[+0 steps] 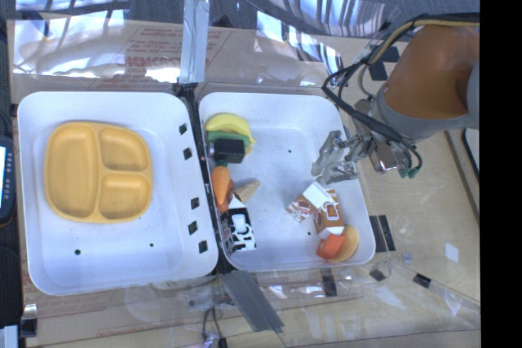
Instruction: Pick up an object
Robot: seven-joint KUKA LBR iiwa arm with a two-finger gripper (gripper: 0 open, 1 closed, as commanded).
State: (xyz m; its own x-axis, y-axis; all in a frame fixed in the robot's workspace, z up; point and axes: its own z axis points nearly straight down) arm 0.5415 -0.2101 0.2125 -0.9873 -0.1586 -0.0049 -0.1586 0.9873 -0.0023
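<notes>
Gripper hovers over the right bin near its right wall, fingers look spread, nothing between them. Carton lies just below it, orange-red toy beyond that. Banana, carrot, black-white box along the left wall. Yellow tray in the left bin.

This is a robotics lab or test cell rather than a home. Two shallow white bins sit side by side on a table covered with flattened cardboard, held in place with strips of grey tape. Loose cables trail from the industrial arm, and toy food lies in the right bin as practice items.
</notes>
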